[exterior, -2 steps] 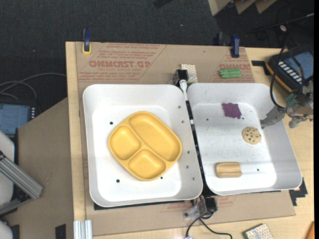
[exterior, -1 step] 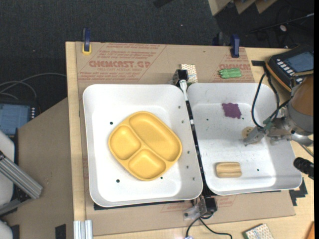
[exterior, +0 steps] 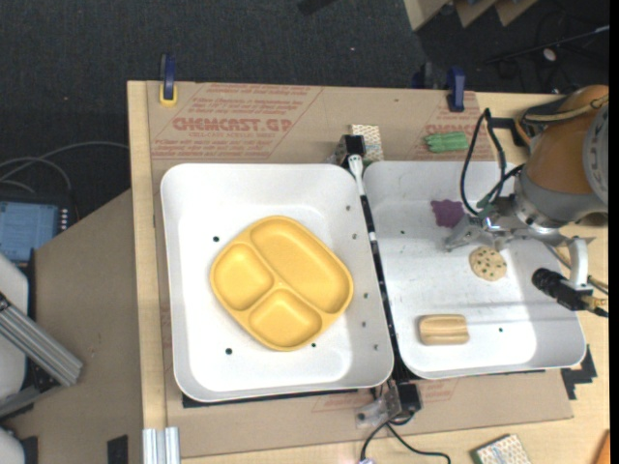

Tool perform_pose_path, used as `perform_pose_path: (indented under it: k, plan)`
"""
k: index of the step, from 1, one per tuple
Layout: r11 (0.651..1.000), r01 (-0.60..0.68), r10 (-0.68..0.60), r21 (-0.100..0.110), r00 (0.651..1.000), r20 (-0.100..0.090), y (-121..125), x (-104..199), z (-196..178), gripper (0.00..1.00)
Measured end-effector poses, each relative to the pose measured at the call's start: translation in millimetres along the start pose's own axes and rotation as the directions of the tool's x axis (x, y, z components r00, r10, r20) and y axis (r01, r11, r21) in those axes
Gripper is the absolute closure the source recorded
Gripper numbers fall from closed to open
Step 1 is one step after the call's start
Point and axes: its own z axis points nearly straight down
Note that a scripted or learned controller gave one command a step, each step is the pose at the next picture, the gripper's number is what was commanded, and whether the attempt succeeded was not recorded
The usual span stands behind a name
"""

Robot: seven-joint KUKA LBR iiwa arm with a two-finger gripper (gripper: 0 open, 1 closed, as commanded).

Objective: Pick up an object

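Overhead, the arm (exterior: 571, 172) reaches from the right over the right bin (exterior: 406, 288); jaws spread wide above the cookie (exterior: 488, 263).

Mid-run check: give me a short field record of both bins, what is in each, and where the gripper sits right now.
left bin: holds a yellow divided tray with three compartments
right bin: holds a purple object, a cookie and a tan block
gripper: over the right bin, between the purple object and the cookie
held: nothing seen between the fingers
outside bins: green object on the board behind the right bin
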Motion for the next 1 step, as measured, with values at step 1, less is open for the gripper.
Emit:
perform_pose_path:
  k: [1]
  plan:
    - [1.0,0.0,0.0,-0.002,1.0,0.0,56.5,16.9,-3.3,0.0]
